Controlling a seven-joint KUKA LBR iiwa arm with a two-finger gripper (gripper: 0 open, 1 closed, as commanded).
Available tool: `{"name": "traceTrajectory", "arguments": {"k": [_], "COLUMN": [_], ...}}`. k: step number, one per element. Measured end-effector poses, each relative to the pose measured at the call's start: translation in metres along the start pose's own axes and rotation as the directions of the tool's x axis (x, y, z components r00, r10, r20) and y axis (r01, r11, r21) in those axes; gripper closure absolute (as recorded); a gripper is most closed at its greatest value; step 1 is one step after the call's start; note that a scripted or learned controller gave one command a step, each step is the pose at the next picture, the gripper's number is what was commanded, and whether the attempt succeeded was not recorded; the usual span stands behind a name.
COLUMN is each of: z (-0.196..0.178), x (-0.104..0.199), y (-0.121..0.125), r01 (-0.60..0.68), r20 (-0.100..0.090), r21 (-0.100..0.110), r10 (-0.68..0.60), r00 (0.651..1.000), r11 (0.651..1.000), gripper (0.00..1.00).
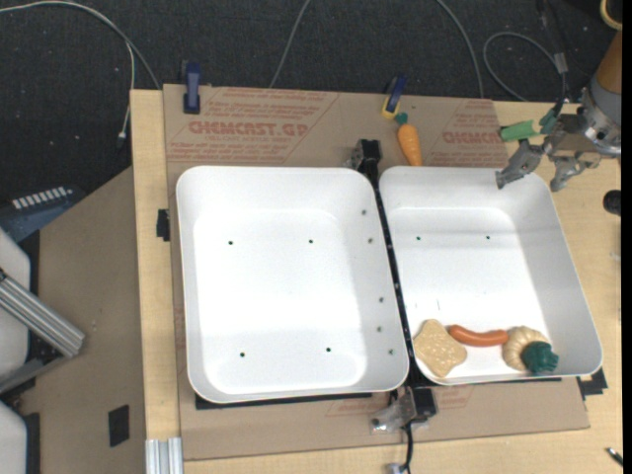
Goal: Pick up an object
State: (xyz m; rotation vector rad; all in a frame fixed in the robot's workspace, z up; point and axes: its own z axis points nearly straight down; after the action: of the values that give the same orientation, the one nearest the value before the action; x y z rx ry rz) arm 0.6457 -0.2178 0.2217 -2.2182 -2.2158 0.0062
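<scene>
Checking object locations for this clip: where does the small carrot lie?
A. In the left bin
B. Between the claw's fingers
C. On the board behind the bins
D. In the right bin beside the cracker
C: the carrot lies on the brown board, just beyond the far rim of the right bin.

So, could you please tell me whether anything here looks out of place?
Yes: a toy carrot lies on the brown board above the bins, outside both. The cracker, sausage and teal-tipped toy sit inside the right bin.
</scene>
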Motion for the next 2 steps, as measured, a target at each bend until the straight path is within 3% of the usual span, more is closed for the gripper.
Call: {"name": "traceTrajectory", "arguments": {"k": [1, 2], "z": [-0.005, 0.057], "x": [0.000, 0.002], "y": [0.002, -0.003], "r01": [0.002, 0.002], "r20": [0.002, 0.000], "r21": [-0.008, -0.003], "r10": [-0.002, -0.002], "r00": [1.000, 1.000], "r11": [1.000, 1.000], "gripper": [0.00, 0.00]}}
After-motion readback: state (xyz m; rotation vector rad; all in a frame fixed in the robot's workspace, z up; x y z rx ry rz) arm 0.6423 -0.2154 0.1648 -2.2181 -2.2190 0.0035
